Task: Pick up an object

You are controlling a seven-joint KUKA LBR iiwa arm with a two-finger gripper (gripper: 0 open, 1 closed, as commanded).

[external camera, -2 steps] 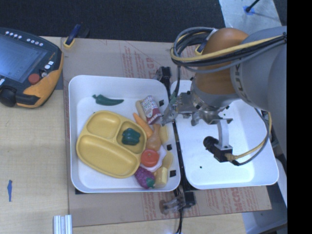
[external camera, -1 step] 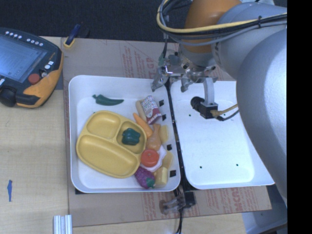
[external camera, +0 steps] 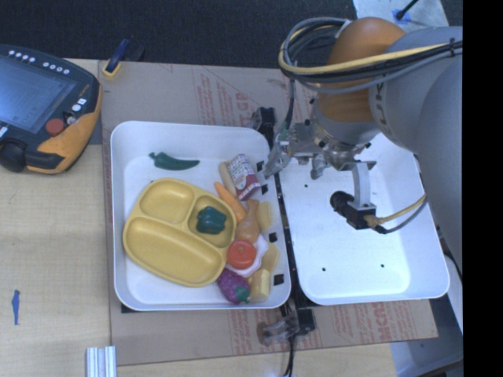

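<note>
Against the right wall of the left white plastic bin (external camera: 119,210) lies a crowded column of toy food: a small printed packet (external camera: 242,173) farthest away, then an orange carrot (external camera: 230,201), a red tomato (external camera: 241,254) and a purple grape bunch (external camera: 233,287) nearest. A yellow divided plastic tray (external camera: 169,238) sits to their left, holding a dark green pepper-like piece (external camera: 211,220), and a slim green chilli (external camera: 174,161) lies alone towards the far wall. The metal two-finger gripper (external camera: 277,160) hangs just over the divide between the bins, beside the packet; whether its jaws are parted or closed cannot be told, and nothing is visibly between them. This looks like the approach, with no object yet lifted. Next comes a descent squarely onto one piece. The right white bin (external camera: 393,281) rests on brown cardboard (external camera: 196,93); a teach pendant (external camera: 43,108) lies far left.
</note>
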